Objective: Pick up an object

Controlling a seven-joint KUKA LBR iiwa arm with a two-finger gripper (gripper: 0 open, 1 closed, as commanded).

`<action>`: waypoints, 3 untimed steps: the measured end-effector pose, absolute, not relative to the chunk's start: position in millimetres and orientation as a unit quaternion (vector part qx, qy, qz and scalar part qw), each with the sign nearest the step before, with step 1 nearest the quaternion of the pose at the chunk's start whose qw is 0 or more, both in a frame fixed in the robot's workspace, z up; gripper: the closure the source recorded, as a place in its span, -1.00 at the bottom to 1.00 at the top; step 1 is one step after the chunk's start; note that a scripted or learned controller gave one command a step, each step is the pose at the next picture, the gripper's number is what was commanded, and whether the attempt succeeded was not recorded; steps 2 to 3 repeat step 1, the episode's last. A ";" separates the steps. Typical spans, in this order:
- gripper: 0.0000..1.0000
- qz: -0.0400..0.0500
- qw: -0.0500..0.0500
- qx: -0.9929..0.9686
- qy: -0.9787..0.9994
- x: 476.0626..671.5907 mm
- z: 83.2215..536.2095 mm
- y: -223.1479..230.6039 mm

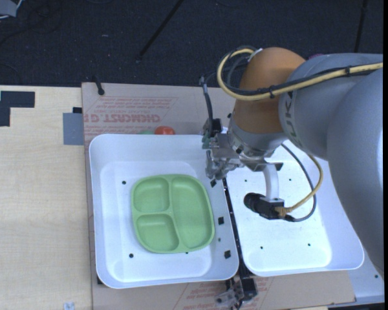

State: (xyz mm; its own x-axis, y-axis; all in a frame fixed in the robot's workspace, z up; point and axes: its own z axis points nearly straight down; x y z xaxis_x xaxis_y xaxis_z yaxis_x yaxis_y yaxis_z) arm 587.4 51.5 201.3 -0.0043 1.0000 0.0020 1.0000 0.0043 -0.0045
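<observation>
A green divided plate is seen in the left bin, with the arm hung over the seam between the bins.

The light green plate, a rounded rectangle of smooth moulded plastic with three compartments and raised ridges, is laid flat on the floor of the left bin, toward its 3 o'clock side. The bin is shallow, white and glossy, with rounded corners; the right bin is made alike. The tool is found at about 1 o'clock from the plate, apart from it, over the bins' shared rims. Whether it is open or closed cannot be told. A brown cardboard sheet is spread beneath the bins on the pale wooden tabletop.
</observation>
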 end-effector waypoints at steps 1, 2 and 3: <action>1.00 0.001 0.001 -0.706 -0.708 583.2 218.0 111.5; 1.00 0.001 0.001 -0.706 -0.708 583.2 218.0 111.5; 1.00 0.001 0.001 -0.706 -0.708 583.2 218.0 111.5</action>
